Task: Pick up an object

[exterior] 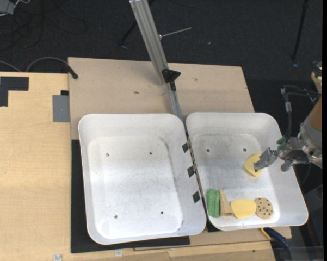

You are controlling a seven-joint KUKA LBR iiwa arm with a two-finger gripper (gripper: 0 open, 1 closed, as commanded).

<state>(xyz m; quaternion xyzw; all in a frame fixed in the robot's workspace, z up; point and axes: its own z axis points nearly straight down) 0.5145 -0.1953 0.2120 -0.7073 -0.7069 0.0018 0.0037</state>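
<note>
I am looking down on the bench, which is taking up the middle of the frame, with a pale wooden table sitting along the left side. Two white bins are lying side by side on the bench: the left bin in the lower centre, and the right bin in the lower right. A metal rail is slanting down from the top centre toward the seam where the bins are meeting.

The arm is reaching in at the right edge, about mid-height, and its gripper is hanging over the right side of the right bin. I cannot tell how the jaws are standing from here. A yellow piece is lying just to the left of the gripper's tip, touching or nearly touching it; I cannot tell whether it is sitting between the jaws or only beside them.

Along the lower wall of the right bin a small row of things is lying close together: a green piece at the left, a tan piece beside it, a yellow oval, and a cookie at the right end. That row is sitting well below the gripper.
</note>
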